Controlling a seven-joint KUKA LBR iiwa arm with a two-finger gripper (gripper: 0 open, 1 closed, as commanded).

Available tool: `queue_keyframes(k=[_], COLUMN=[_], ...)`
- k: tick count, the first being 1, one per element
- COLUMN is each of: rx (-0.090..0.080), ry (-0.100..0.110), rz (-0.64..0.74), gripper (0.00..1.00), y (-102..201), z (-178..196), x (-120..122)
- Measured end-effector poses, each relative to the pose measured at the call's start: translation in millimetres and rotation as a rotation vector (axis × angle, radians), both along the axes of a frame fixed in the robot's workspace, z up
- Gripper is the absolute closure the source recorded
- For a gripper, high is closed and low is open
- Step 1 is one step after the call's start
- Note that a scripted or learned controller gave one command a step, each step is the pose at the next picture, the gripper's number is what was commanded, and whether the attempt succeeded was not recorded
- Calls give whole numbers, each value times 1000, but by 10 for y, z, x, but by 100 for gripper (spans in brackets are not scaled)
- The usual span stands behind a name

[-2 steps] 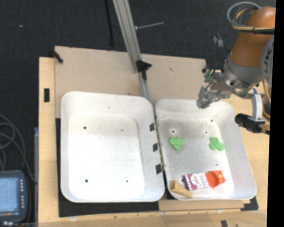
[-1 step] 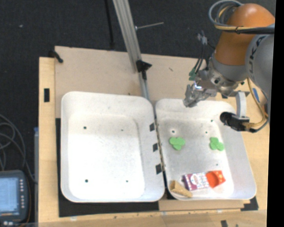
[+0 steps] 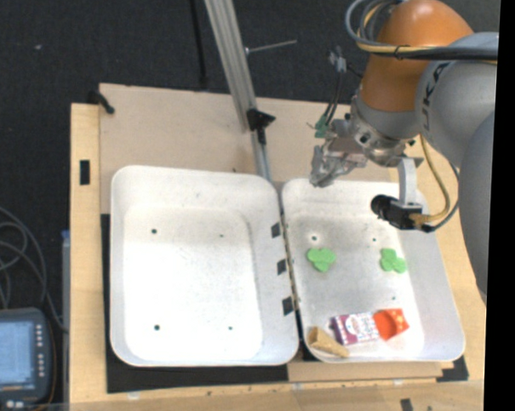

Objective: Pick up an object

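Dark carpet surrounds a pale wooden bench (image 3: pixel 184 120), and on it sit two shallow white bins, edge to edge. All the action is in the right bin (image 3: pixel 422 335). The left bin (image 3: pixel 195 266) offers nothing to grab.

Up at the right bin's far edge, near its far-left corner, hangs the gripper (image 3: pixel 325 176), slung under the arm's orange band (image 3: pixel 409 45). Whether the pincer is spread or pressed together cannot be told from here; it reads as one grey blur, and nothing is visibly held in it.

Candidates for the pick: a green piece (image 3: pixel 321 259) toward the left wall at mid-bin, a second green piece (image 3: pixel 393 262) level with it toward the right wall, and along the near edge a purple-and-white carton (image 3: pixel 355 327) touching an orange item (image 3: pixel 392 323), with a small tan scrap (image 3: pixel 326 340) tucked into the near-left corner.

Now the risks. The gripper sits right over the rim, so a straight drop from here likely meets the bin wall or bare floor, not an object. The green pieces look flat and low, easy to skid aside instead of pinching. The carton and orange item touch, so a closing grip could nudge one into the other. The tan scrap hugs the corner wall, leaving little room for the pincer to straddle it.
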State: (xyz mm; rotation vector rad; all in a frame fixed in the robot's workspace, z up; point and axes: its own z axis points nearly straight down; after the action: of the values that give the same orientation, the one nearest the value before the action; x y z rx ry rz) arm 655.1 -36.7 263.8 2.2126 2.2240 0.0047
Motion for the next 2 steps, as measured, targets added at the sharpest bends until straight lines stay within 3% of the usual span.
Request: queue_keyframes(k=[1, 2], rx=[1, 2], ry=[7, 2], rz=[0, 2], gripper=[100, 100], y=[491, 1022], z=[-159, -81], x=[44, 163])
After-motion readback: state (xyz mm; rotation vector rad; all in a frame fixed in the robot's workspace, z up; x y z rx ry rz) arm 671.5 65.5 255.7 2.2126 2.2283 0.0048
